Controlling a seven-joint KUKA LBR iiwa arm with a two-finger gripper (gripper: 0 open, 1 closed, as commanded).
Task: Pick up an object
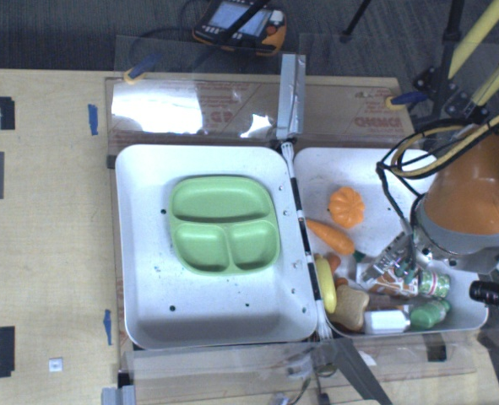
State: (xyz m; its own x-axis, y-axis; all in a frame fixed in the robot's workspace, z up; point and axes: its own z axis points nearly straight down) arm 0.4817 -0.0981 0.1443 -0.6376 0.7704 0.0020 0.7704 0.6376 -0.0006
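Jaws' state unclear, low among clutter in right bin [473, 327], beside carrot [330, 236], pumpkin [347, 207].

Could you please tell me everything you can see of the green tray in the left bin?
The green tray is a pale green divided plate that looks like moulded plastic, with rounded corners. It has three compartments: one long one along the far side and two smaller ones side by side nearer the camera. All three hold nothing. It lies flat, right way up, about mid-floor in the left bin, apart from its walls. Nothing else touches it.
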